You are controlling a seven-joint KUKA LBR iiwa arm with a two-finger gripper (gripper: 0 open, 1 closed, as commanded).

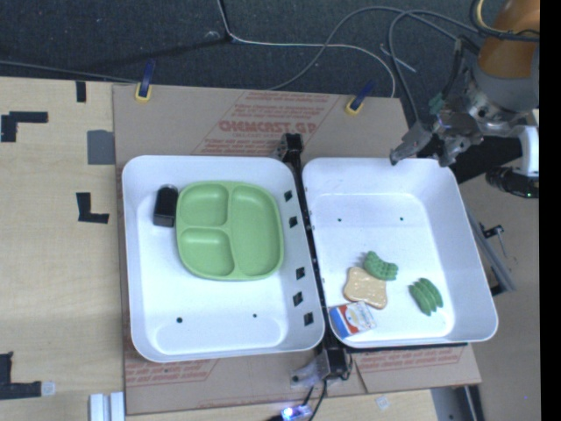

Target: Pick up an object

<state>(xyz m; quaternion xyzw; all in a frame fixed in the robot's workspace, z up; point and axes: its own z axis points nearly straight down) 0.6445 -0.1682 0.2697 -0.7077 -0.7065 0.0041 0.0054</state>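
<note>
Wood-toned worktop (pixel 53 261), seen from above at a slant, carries a cardboard sheet (pixel 254 121) with 2 shallow white bins side by side on it. Inside the left bin (pixel 145 323), a pale green divided plate (pixel 230 231) with 3 compartments sits toward the far edge, and a small black block (pixel 165 206) lies just beside the plate's left rim. Along the near edge of the right bin (pixel 465 261) are 4 small items: a tan toast-shaped piece (pixel 365 288), a green bumpy piece (pixel 381 267) touching its far side, a green pod-like piece (pixel 426 296) apart toward the right edge, and a flat red, white and blue packet (pixel 354 318) at the near left corner. A grey arm with an orange band reaches in from the right, and its claw (pixel 429 143) hangs over the right bin's far right corner, well apart from all 4 items; how wide it stands cannot be told, and nothing is visible in its grip. These pieces look like light toy food, probably smooth and somewhat slippery. The pod, lying alone, seems the easiest pick, pinched across its narrow middle. The flat packet would likely be hardest to lift.
</note>
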